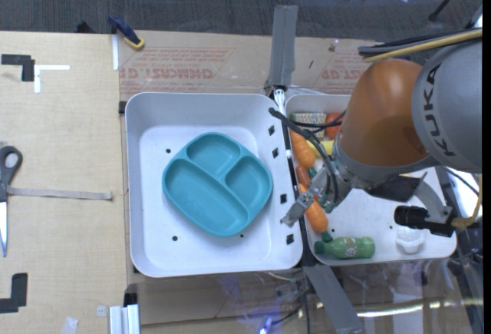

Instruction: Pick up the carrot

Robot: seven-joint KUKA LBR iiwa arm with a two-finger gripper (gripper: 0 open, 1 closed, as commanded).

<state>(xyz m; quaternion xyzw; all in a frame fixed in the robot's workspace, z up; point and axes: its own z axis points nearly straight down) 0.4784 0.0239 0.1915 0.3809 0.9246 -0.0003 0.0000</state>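
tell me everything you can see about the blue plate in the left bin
The blue plate is a teal, plastic-looking tray with rounded corners and raised ridges dividing it into three compartments: one large and two smaller. It lies flat, right side up, turned at an angle, on the floor of the left bin, near its middle. Nothing sits in its compartments, and nothing but the bin floor touches it.

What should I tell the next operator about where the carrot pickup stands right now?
Claw: low in the right bin, at its left wall; grip state unclear from above.
Carrot: lying in the right bin just under the claw, not visibly lifted.
Other items: green bottle near the front edge, blue divided plate in the left bin.
Done: approach. Left: confirm grasp, lift.
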